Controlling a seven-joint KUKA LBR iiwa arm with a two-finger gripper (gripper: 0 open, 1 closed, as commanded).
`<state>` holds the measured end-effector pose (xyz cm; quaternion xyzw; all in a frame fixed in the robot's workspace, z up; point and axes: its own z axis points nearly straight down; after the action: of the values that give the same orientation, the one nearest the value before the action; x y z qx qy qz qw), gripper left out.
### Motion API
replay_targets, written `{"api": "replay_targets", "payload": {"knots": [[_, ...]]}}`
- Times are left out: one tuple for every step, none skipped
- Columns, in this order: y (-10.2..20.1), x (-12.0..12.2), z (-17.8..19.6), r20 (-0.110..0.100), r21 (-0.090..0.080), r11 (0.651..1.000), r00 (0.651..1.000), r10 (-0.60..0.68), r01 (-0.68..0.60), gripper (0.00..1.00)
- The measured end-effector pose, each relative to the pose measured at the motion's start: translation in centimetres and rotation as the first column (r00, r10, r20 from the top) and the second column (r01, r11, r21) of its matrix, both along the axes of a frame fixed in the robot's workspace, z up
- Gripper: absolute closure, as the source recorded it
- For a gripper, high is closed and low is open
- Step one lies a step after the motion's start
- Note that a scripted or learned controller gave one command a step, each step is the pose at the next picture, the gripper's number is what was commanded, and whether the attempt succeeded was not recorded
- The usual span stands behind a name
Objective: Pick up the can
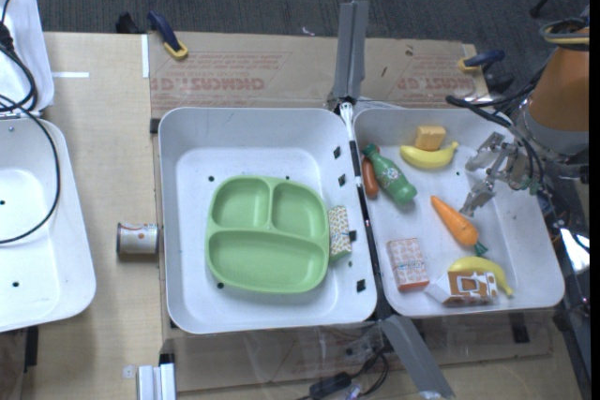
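Can: the can [138, 240] lies on its side on the bench [103, 108], outside both bins, just left of the left bin's [178, 155] outer wall, its round end facing the camera.
Gripper: the gripper [487, 175] hangs over the right bin [534, 258], near its far right side, above bare floor between the banana [428, 155] and the carrot [455, 219].
Jaws: apart, with nothing between them.
Arm: the arm [562, 89] reaches in from the right, its orange band above the wrist.
Right bin holds: a green bottle [391, 175], the banana with a small yellow block [431, 137] beside it, the carrot, a small red-and-white carton [407, 262] and a second banana [478, 276] partly under a packet at the near edge.
Left bin holds: a green tray [269, 234] with three compartments, and a small packet [338, 230] against its right side.
Step in hand: approach not yet begun toward the target, as I judge it; the gripper is well apart from the can, with the whole left bin lying between them.
Next move calls for: lifting clear of the right bin's things, crossing over both bins, then coming down past the left bin's outer wall, with the jaws turned to close across the can's round body.
Risk: the can sits close to the bin wall, so one finger has little room there; a lying can may also roll when touched.
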<state>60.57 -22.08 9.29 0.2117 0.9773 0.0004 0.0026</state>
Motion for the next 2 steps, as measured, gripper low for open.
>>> {"api": "replay_targets", "payload": {"knots": [[3.8,4.2,-0.2,-0.012,0.002,0.998,0.998,0.061,-0.061,0.0],[0.1,-4.1,7.0,-0.002,-0.001,0.997,0.997,0.083,-0.083,0.0]]}}
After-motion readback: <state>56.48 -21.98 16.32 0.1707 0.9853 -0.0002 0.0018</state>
